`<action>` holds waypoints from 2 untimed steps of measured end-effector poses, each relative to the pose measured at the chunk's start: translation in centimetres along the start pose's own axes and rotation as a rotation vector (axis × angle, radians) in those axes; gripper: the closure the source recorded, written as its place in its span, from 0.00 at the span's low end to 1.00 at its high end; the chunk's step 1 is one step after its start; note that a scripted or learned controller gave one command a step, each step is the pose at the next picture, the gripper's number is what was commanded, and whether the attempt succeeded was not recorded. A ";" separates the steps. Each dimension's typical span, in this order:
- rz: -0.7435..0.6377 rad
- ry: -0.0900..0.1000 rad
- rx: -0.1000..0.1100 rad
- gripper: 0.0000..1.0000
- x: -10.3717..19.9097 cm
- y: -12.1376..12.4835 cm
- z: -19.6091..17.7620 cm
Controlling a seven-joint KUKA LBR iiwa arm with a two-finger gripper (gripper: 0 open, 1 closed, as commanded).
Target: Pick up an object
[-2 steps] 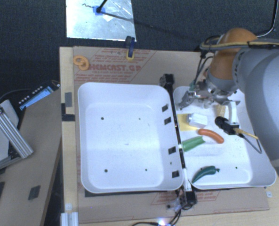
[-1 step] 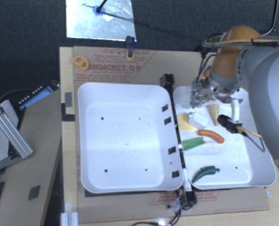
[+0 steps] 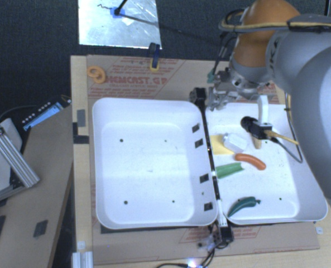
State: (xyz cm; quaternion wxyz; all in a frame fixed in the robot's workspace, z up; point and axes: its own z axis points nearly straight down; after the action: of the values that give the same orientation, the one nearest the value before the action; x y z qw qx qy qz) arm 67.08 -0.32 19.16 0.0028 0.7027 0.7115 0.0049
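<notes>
Camera view, starting at the near edge: two shallow white bins sit side by side on a printed cardboard sheet, the left bin and the right bin meeting along a shared middle rim with small dark clips. Nearest in the right bin, close to its front left corner, lies a dark green curved piece. Farther in, beside the middle rim, lies a light green wedge-shaped piece, and just beyond it, nearly touching its far end, an orange sausage-shaped piece lies crosswise. Behind those sits a pale yellow and white piece, also close to the middle rim. At the far left corner of the right bin hangs the pincer, above the bin's back rim and apart from all four pieces; nothing is seen in its hold, and whether it is open or closed cannot be told at this size. The grey arm with its orange band reaches in from the right. Farther back on the cardboard lie an orange ring and a yellow and blue clip, with a silvery sheet beyond.
</notes>
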 end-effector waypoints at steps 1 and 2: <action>0.000 0.001 -0.007 1.00 6.2 0.2 -13.5; 0.000 0.002 0.001 1.00 13.2 0.2 -19.3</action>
State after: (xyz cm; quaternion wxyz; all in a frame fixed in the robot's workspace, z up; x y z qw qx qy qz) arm 66.88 12.85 38.54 0.0017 0.7028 0.7114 0.0052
